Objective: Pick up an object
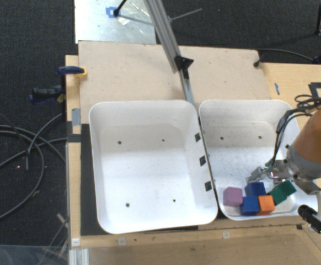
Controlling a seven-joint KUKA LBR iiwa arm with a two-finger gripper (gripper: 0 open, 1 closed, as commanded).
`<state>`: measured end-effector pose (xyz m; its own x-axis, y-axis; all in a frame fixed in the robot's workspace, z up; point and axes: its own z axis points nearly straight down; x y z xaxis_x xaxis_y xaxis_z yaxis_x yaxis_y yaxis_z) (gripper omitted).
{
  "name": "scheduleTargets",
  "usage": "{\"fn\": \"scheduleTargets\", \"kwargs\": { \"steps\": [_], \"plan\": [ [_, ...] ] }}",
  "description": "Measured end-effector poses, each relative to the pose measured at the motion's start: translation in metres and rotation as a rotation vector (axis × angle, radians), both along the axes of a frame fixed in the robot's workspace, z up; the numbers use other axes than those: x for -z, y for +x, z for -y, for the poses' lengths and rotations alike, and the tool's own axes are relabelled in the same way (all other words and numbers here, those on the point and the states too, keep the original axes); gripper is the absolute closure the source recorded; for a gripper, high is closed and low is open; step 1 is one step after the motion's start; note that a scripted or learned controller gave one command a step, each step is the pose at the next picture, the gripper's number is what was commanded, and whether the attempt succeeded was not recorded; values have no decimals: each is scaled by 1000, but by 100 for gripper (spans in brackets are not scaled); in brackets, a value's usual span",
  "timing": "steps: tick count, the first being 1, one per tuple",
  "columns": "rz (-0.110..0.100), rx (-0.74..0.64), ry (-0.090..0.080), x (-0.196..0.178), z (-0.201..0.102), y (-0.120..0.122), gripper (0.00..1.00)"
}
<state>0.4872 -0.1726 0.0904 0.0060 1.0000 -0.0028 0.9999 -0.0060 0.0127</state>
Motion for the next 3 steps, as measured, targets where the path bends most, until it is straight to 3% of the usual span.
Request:
{"fn": "scheduleTargets", "kwargs": {
  "steps": [1, 2, 3],
  "plan": [
    [-5, -16, 2, -1, -26, 67, 0],
    [-10, -3, 2, 0, -12, 2, 0],
    [-4, -14, 1, -4, -14, 74, 0]
  ]
}}
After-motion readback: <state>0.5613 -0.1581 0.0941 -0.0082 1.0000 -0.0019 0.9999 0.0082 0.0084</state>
